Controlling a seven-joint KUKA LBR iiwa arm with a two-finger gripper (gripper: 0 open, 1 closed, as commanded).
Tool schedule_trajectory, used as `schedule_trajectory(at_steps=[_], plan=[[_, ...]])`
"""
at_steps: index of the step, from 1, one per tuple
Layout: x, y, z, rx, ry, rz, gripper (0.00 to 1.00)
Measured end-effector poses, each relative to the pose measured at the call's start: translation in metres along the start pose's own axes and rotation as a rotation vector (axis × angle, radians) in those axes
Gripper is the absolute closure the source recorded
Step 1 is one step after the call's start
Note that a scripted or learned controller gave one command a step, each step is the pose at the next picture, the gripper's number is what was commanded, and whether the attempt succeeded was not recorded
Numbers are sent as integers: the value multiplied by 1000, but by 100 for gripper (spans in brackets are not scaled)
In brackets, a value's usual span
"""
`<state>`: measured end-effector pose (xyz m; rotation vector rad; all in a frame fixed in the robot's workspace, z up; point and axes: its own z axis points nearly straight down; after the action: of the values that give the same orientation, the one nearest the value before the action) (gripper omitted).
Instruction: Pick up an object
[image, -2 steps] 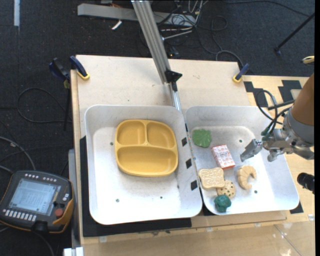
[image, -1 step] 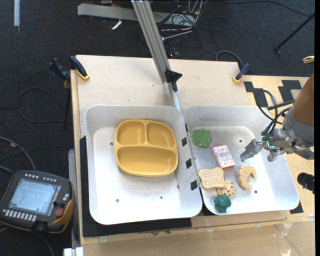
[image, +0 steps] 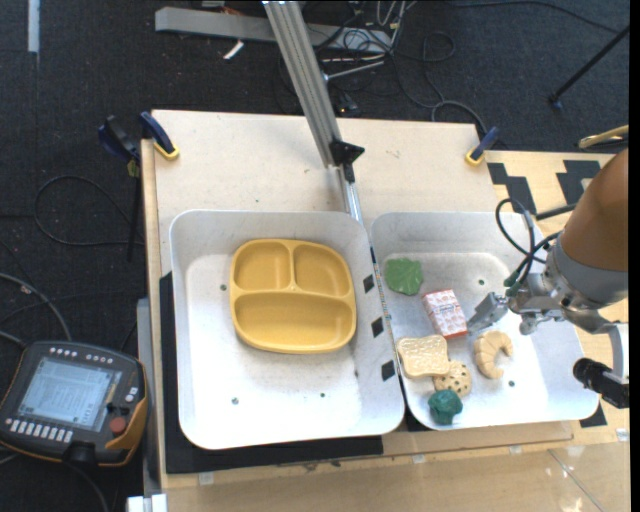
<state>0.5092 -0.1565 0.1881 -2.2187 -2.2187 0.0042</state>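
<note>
Croissant (image: 493, 353) lies with long axis near vertical, curve opening left, just below the pincer (image: 497, 309); pincer's opening cannot be determined.

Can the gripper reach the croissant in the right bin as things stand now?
Probably yes: the gripper hangs just above the croissant, and nothing lies over it; the pink carton stands apart.
</note>
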Motion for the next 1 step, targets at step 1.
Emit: schedule_trajectory(at_steps=[1], plan=[[-1, 5, 62, 1, 1, 0, 0]])
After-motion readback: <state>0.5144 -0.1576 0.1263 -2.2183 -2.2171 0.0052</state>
